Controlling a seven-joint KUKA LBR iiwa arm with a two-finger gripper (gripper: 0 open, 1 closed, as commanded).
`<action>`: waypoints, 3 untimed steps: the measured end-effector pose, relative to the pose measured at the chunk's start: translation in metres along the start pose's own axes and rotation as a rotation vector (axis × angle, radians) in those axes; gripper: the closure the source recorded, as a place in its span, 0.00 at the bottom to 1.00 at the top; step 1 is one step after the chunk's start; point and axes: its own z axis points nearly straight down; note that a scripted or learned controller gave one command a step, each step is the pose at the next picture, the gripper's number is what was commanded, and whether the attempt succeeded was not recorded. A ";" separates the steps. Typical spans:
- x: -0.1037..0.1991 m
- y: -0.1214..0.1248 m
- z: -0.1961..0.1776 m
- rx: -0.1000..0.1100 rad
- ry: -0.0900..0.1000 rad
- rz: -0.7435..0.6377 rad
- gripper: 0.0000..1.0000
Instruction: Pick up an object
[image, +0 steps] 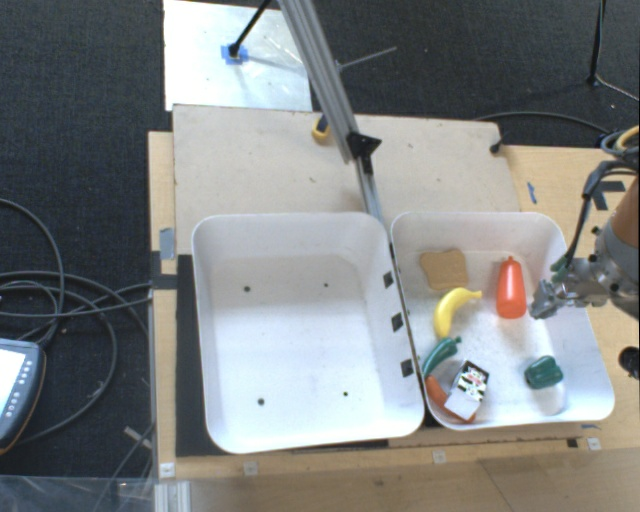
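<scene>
Far left edge of the frame: a tablet-like device (12, 385) on dark carpet, with black cables (70, 290) looping beside it.

Upper middle: a slanted metal pole (330, 85) runs from the top edge down toward the seam between the bins, crossing a pale board (250, 150) that lies on the bench.

Left of centre: left bin (215, 330), shallow and white, a few small dark spots on its floor.

Right of centre: right bin (575, 300), white, holding all the loose items, listed left to right:
- carrot (438, 365), green top with orange below, at the bin's lower left, against the dividing wall.
- toast slice (444, 268), tan and flat, in the bin's upper left part.
- banana (453, 308), yellow and curved, just below the toast slice.
- small box (466, 390), white with dark printing, near the bin's lower edge, just beside the carrot.
- orange bottle (510, 288), with a narrow neck pointing to the frame's top, in the bin's middle.
- green pepper (543, 373), dark green, in the lower right part.

Right edge: gripper (552, 298), metallic, over the right bin's right wall, near the orange bottle but apart from it. Nothing is seen between its fingers; whether they stand apart or together cannot be told. The grey arm (620, 255) enters from the frame's right.
</scene>
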 end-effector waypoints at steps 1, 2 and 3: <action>0.051 0.014 -0.011 0.000 0.003 -0.005 1.00; 0.102 0.033 -0.017 0.001 0.004 -0.006 1.00; 0.161 0.033 -0.018 0.002 0.004 -0.006 1.00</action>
